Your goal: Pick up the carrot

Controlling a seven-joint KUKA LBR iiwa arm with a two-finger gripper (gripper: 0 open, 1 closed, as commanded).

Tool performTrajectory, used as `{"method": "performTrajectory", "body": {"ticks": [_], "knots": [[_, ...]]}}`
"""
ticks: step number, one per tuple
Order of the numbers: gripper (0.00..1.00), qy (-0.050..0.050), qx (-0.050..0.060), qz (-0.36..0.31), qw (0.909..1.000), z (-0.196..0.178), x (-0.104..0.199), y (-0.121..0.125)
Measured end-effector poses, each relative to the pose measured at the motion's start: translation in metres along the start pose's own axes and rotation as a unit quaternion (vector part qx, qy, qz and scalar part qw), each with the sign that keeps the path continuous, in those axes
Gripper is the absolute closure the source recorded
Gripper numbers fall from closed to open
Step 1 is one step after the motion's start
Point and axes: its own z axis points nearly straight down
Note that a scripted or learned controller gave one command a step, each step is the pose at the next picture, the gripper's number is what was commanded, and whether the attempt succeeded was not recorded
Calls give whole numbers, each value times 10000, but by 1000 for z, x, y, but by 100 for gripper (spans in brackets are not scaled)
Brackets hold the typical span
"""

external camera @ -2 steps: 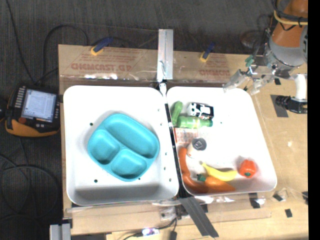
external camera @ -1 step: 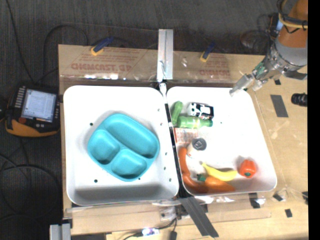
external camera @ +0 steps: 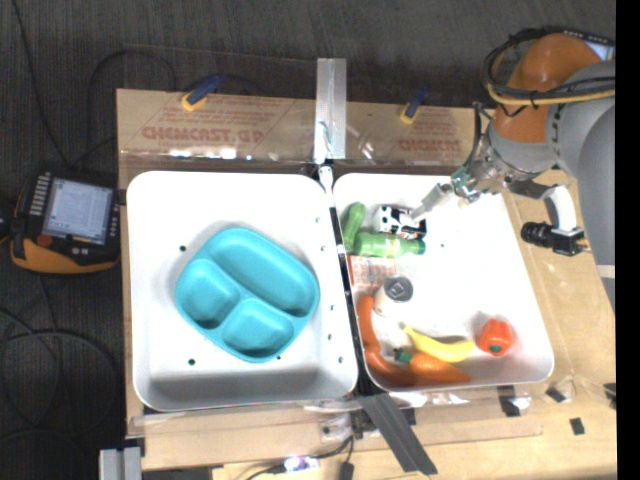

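The carrot (external camera: 371,340) is a long orange shape in the right bin (external camera: 520,268). It lies along the bin's left wall and bends toward the front left corner, under a yellow banana (external camera: 440,346). My gripper (external camera: 432,204) hangs over the back of the right bin, just right of a black and white toy (external camera: 402,222). It is well away from the carrot, which lies nearer the front. Nothing shows held in the gripper.
A green bottle (external camera: 385,243) lies beside the toy. A grey round piece (external camera: 398,289) sits mid-bin and a red-orange fruit (external camera: 495,336) sits at the front right. The left bin (external camera: 150,268) holds a blue divided plate (external camera: 247,293). A handheld screen (external camera: 70,213) lies left of the bench.
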Motion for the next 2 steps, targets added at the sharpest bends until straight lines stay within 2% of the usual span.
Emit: {"method": "performTrajectory", "body": {"ticks": [1,2], "knots": [[0,-2,3,-558,9984,-138,-35,-21],[0,6,4,-1703,9854,-136,-36,-11]]}}
